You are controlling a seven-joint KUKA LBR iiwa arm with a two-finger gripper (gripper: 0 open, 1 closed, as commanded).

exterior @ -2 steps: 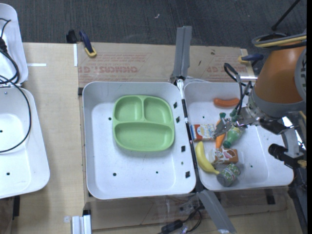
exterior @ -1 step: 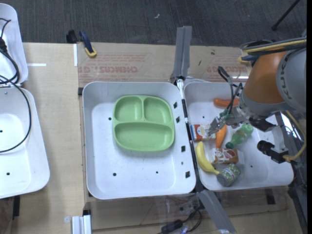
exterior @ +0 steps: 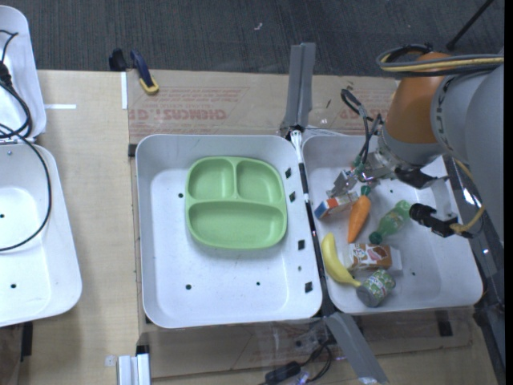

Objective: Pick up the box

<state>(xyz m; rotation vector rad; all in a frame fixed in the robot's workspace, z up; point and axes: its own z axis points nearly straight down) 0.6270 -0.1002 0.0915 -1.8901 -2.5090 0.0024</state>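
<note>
Brown cardboard covers the bench (exterior: 216, 103) under two shallow white bins, dark carpet beyond. Noting left to right.

Far left: a white moulded tub (exterior: 32, 239) with a black cable (exterior: 28, 175) looped over it, off the work area. A blue-handled clamp (exterior: 144, 72) lies on the cardboard near the back edge.

Left bin (exterior: 156, 295): one pale green plastic plate with three compartments (exterior: 236, 203), sitting toward the back. Not my concern.

Right bin (exterior: 457, 291): crowded. A small white box with blue and orange print (exterior: 333, 207) lies at the left side, close to the divider wall; I take this as the target. Just right of it an orange carrot (exterior: 358, 217), touching or nearly touching the box. Below, a yellow banana (exterior: 337, 261), a second small carton with red-orange print (exterior: 373, 257) and a grey-green crumpled pouch (exterior: 375, 287). A green bottle (exterior: 390, 221) lies further right.

The grey two-finger gripper (exterior: 350, 181) hangs directly over the white box's upper end. I cannot tell how far its fingers are parted; wrist and cabling clutter that spot.

My judgement for the grab: come straight down, fingers straddling the box's narrow width, keeping the right finger between box and carrot so the carrot isn't pinched too. Watch the wall on the left. Lift slowly and confirm the box rises.
</note>
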